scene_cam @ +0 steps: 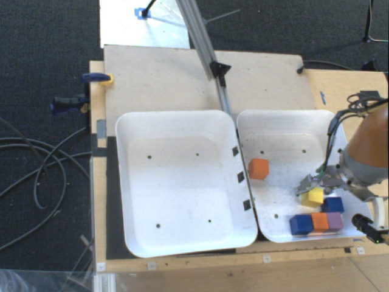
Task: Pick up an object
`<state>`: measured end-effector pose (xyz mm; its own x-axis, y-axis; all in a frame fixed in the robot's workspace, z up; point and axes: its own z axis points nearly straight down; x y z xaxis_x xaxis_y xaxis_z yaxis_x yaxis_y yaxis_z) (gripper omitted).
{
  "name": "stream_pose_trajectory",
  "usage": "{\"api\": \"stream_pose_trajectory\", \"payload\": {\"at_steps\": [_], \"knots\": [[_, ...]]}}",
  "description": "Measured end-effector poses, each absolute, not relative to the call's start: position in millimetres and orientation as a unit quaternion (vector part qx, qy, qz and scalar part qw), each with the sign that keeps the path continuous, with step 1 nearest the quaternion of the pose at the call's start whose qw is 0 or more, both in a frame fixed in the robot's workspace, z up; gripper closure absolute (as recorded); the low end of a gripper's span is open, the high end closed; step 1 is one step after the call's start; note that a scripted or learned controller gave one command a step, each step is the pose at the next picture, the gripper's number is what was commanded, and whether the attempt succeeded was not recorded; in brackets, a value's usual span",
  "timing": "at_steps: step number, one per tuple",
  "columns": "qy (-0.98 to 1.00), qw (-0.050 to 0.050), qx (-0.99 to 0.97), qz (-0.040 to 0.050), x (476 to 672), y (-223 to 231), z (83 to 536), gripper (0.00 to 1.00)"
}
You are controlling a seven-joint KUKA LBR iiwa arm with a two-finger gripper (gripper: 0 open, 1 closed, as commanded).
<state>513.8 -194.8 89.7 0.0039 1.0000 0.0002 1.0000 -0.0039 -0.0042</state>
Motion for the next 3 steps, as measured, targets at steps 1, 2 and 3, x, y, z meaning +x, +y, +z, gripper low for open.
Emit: {"api": "stream_pose_trajectory", "payload": {"at_steps": [1, 2, 3], "knots": [[-0.708, -0.002, -0.706, -0.0013, 518.9, -193.1, 101.4, 1.00], [-0.708, -0.002, -0.706, -0.0014, 518.8, -192.9, 101.0, 0.00], [-0.712, -0.002, -0.702, -0.0025, 576.3, -114.2, 90.7, 0.00]]}}
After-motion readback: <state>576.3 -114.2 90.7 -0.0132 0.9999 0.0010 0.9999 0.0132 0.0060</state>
